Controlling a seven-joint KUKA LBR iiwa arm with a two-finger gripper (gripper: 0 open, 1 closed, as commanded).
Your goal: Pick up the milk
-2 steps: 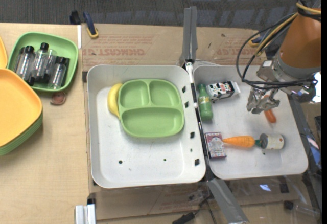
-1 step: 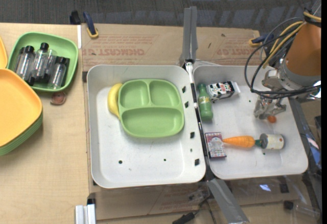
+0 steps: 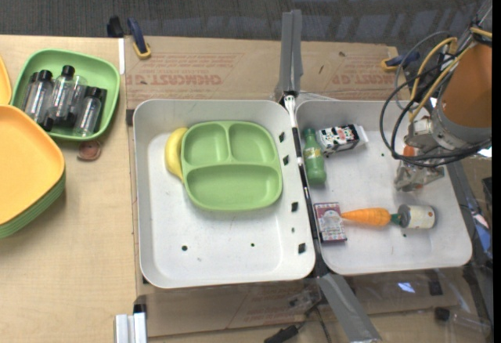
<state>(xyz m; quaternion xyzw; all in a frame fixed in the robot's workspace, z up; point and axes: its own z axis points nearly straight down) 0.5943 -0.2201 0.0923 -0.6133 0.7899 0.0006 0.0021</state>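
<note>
Two white bins sit side by side on the surface (image 3: pixel 86 271). Left bin (image 3: pixel 156 247) holds a green divided plate (image 3: pixel 232 165) with a yellow item (image 3: pixel 173 153) tucked partly under its left edge, touching it. Right bin (image 3: pixel 376 251) holds the milk (image 3: pixel 342 138), a small black-and-white carton lying on its side near the bin's far left corner, just right of a green bottle (image 3: pixel 314 159) that lies along the bin's left wall. Milk and bottle look close to touching at the bottle's top end. Nearer the front of that bin, a small pink and dark red box (image 3: pixel 329 222) lies flat by the left wall, an orange carrot (image 3: pixel 366 217) lies beside it with its tip pointing at the box, and a short white cylinder with a dark end (image 3: pixel 416 216) lies at the carrot's thick end. The arm (image 3: pixel 470 91) comes in from the right, orange band up top, cables looped around it. The tool (image 3: pixel 412 177) hangs over the right side of the right bin, just above the white cylinder, well apart from the milk. Cannot tell how the tool is set; nothing visible in it. Off to the left on the surface, a green tray (image 3: pixel 102 71) holds several dark-capped vials (image 3: pixel 64 101), and a stack of orange plates (image 3: pixel 27 169) sits at the left edge. Brown cardboard (image 3: pixel 211 75) lies behind the bins.
</note>
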